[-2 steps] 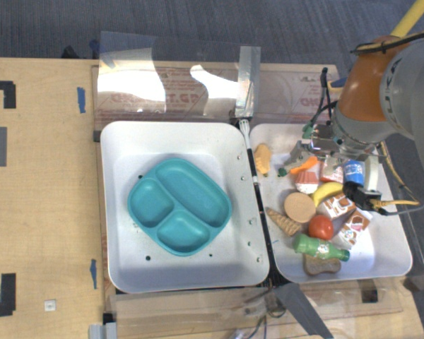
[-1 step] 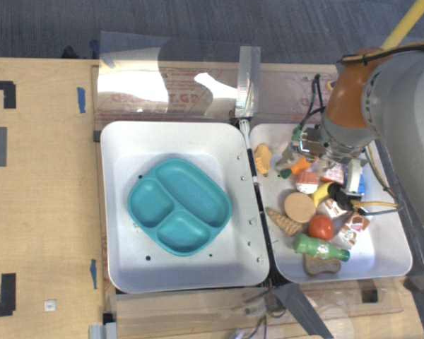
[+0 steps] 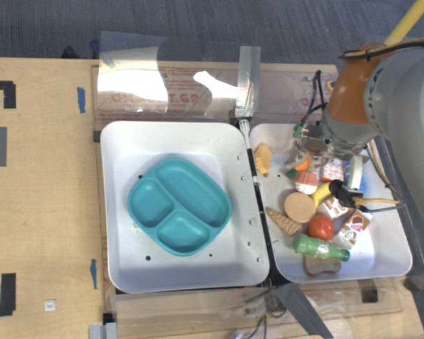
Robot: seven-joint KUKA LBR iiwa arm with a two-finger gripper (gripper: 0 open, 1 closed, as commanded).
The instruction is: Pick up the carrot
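Note:
The carrot (image 3: 302, 165), a small orange piece with a green end, lies near the back of the right bin (image 3: 389, 263) among other toy foods. My gripper (image 3: 309, 149) hangs straight over it from the grey wrist with the orange band (image 3: 350, 94). The wrist body and cables hide the fingertips where they meet the carrot.
Crowded around the carrot are a tan round cookie (image 3: 299, 207), an ice-cream cone (image 3: 283, 221), a red tomato (image 3: 321, 227), a green bottle (image 3: 318, 247), a banana (image 3: 324, 191) and small cartons (image 3: 332, 169). A yellow-orange pastry (image 3: 261, 157) lies by the divider. The left bin (image 3: 127, 267) holds a teal divided plate (image 3: 180, 203).

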